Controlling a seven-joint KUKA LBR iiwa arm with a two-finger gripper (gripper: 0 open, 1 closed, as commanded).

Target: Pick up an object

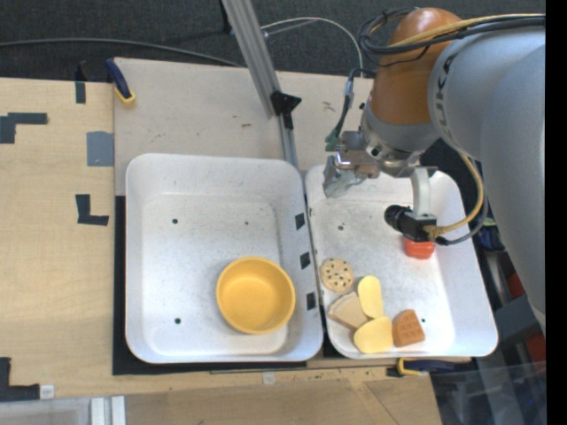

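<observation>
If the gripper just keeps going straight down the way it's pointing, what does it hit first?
Probably the bare floor of the right bin near its far left corner. The gripper hangs above that spot, well clear of the cookie, though depth is hard to judge.

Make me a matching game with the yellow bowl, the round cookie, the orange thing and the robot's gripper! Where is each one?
Things:
1. yellow bowl
2. round cookie
3. orange thing
4. gripper

Places:
A. near the far edge of the right bin
B. in the left bin
C. right bin, by the dividing wall
D. right bin, toward its right side

Pairs: 1-B, 2-C, 3-D, 4-A
</observation>
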